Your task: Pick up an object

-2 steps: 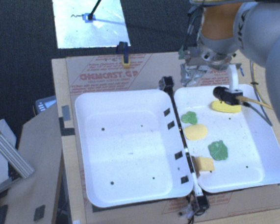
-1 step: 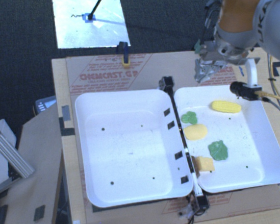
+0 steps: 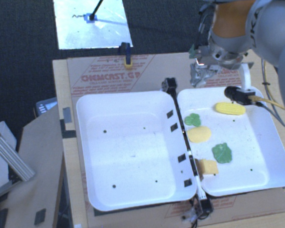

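Gripper (image 3: 201, 77) above the right bin's (image 3: 271, 123) far rim; finger state cannot be told. Corn cob (image 3: 230, 108) lies nearest inside that rim. Risk: descending here, it may strike the rim and miss.

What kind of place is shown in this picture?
Probably a robotics lab test bench: a robot arm reaches over two white bins, toy-like items lie in one, and a cardboard sheet sits underneath.

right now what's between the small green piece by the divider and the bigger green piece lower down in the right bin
In the camera view, a flat yellow piece lies between the small green piece and the bigger green piece.
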`<state>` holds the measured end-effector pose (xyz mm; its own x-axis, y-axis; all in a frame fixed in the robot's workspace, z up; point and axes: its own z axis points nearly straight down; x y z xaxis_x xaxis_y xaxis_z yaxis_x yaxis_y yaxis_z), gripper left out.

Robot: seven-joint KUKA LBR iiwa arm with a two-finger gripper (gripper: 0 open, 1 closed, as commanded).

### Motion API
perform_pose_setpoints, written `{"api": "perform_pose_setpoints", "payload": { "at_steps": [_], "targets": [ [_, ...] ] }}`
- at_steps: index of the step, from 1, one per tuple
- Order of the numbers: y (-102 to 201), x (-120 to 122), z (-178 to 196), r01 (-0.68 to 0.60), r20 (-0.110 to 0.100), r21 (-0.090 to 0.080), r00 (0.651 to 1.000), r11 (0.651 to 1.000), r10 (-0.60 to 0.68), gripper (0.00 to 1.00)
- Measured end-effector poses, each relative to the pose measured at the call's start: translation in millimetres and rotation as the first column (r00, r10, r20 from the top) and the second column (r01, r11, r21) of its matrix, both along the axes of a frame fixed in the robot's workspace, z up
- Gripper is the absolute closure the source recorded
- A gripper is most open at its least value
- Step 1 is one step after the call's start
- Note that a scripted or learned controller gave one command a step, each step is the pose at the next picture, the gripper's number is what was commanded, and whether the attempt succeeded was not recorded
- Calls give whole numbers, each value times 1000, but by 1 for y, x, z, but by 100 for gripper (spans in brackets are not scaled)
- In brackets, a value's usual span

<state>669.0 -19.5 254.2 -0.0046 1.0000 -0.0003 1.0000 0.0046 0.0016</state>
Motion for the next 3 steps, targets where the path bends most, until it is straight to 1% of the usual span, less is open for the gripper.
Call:
{"api": "perform_pose_setpoints", "payload": {
  "at_steps": [1,2,3],
  "targets": [
    [-9,0,57,2,4,0,1000,1000,-2,100],
    [-18,-1,-16,4,-5,0,1000,1000,-4,100],
    [40,1,124,-5,14,2,1000,1000,5,100]
  ]
}}
